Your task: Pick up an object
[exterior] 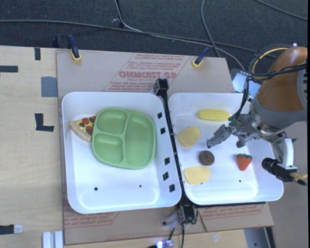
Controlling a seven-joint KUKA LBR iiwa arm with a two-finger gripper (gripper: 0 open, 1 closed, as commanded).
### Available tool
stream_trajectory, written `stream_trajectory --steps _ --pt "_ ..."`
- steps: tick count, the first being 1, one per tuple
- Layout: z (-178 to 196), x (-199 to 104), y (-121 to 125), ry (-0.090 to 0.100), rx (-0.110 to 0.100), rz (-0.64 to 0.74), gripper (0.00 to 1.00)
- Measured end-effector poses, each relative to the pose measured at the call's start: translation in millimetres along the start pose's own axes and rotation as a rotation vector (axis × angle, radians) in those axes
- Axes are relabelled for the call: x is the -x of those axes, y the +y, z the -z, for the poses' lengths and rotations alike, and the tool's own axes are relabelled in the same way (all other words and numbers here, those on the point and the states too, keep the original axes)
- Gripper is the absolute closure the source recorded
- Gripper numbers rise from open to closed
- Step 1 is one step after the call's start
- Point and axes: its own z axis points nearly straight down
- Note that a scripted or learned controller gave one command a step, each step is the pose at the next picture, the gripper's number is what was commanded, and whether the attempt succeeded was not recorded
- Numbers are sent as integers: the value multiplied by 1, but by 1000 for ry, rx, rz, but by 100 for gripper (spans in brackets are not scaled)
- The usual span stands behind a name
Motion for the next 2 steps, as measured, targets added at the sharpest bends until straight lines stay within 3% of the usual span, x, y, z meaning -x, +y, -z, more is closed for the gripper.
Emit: stream_trajectory --steps 1,2 --pt "7 0 3 -2 13 4 0" --pt "-38 -3 -2 -2 9 3 0"
